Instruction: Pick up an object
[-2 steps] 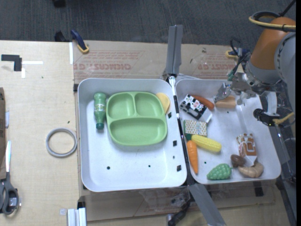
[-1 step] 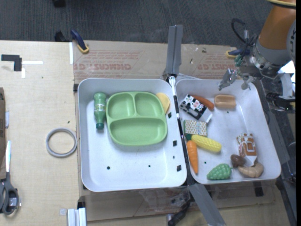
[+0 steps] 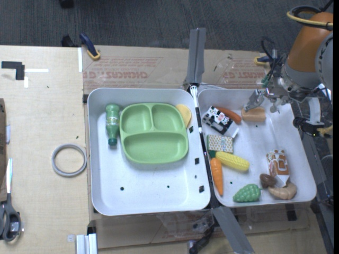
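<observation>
In the right bin (image 3: pixel 296 136) a smooth tan bread-like block (image 3: pixel 254 115) lies near the far wall, the gripper (image 3: pixel 265 97) just above it; how far open it stands I cannot tell. Nearer lie knobbly yellow corn (image 3: pixel 233 161) and a tapered orange carrot (image 3: pixel 217 177). Pale wooden bench (image 3: pixel 37 136); dark carpet (image 3: pixel 159 9) beyond.

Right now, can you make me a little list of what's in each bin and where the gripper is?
left bin: green plate, green bottle beside it, yellow piece behind it
right bin: corn, carrot, green grapes, cow-print toy, tan block
gripper: over the right bin's far end, just above the tan block
outside bins: tape ring
</observation>
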### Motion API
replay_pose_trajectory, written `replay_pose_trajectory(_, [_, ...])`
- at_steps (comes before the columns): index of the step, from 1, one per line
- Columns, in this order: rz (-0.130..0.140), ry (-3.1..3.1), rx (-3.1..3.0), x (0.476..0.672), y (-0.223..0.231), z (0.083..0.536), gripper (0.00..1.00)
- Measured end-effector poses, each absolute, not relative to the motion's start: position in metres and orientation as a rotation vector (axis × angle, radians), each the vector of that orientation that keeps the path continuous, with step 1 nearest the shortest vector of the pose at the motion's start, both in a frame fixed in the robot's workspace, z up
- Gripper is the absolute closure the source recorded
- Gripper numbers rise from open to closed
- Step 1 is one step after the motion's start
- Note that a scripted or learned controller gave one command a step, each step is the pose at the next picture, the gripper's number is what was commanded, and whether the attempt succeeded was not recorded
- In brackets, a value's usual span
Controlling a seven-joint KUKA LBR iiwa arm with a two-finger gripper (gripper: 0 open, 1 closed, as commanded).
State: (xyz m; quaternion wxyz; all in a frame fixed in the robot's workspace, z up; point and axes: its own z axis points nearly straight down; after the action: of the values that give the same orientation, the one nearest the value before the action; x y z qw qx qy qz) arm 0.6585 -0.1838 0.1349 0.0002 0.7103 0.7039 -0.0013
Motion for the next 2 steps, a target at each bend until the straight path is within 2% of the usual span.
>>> replay_pose_trajectory(1, [-0.003,2.235,2.206,0.651,-0.182,0.092,0.0])
replay_pose_trajectory(2, [-0.001,2.301,2.139,0.56,-0.187,0.122,0.0])
